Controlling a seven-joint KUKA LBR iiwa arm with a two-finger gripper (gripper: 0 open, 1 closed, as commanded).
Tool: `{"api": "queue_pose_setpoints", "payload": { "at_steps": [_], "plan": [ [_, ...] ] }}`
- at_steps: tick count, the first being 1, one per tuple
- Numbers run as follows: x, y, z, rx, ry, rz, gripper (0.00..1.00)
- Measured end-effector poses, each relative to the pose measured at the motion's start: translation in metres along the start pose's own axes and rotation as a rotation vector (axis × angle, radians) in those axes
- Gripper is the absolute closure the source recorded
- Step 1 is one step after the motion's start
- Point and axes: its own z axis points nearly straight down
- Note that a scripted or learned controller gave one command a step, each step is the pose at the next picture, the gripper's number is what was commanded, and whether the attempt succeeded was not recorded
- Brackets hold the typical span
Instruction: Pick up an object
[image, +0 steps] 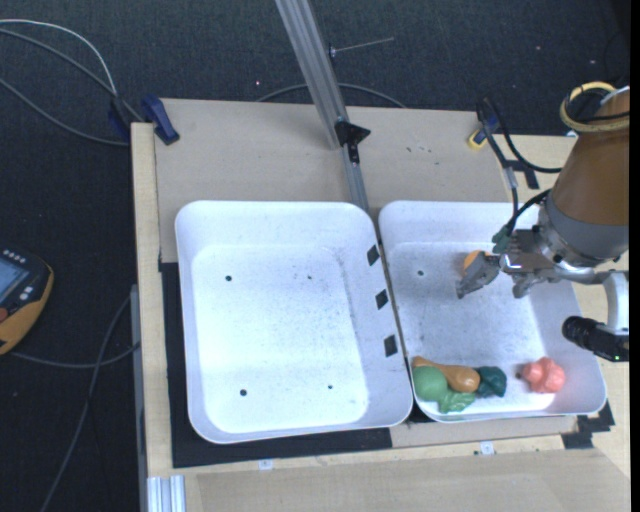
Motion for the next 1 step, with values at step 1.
{"api": "queue_pose_setpoints", "payload": {
  "at_steps": [1],
  "plan": [
    [-0.0664,-0.0341,0.0096,0.001,-0.002,0.005,0.00]
  ]
}}
